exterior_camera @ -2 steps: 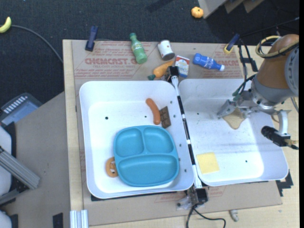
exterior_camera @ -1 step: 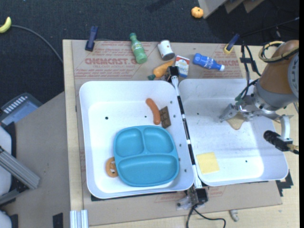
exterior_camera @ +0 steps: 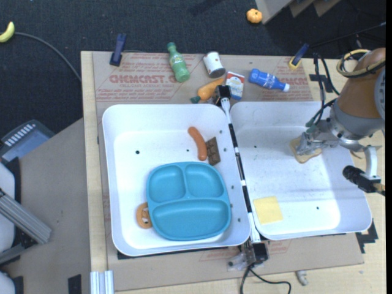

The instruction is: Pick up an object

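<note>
1. Scanning from the left, the left bin point(exterior_camera: 116, 164) holds a blue divided plate point(exterior_camera: 187, 201), a small pretzel-like piece point(exterior_camera: 143, 215) touching the plate's left edge, a sausage point(exterior_camera: 198, 143) and a dark brown block point(exterior_camera: 212, 151) just beside it.
2. The right bin point(exterior_camera: 343, 219) holds a yellow square point(exterior_camera: 267, 210) near its near-left corner and a tan object point(exterior_camera: 306, 153) toward its far right.
3. The step in hand looks like the descent onto a target: the gripper point(exterior_camera: 313, 141) sits right over the tan object, seemingly touching or nearly touching it.
4. Whether the gripper is released or clenched cannot be told from this slant; the wrist hides that detail, and nothing is clearly seen in its grasp.
5. The next move probably calls for a firm closure around the tan object, then a straight lift clear of the bin wall. A grip set off-centre could let the piece slip.
</note>
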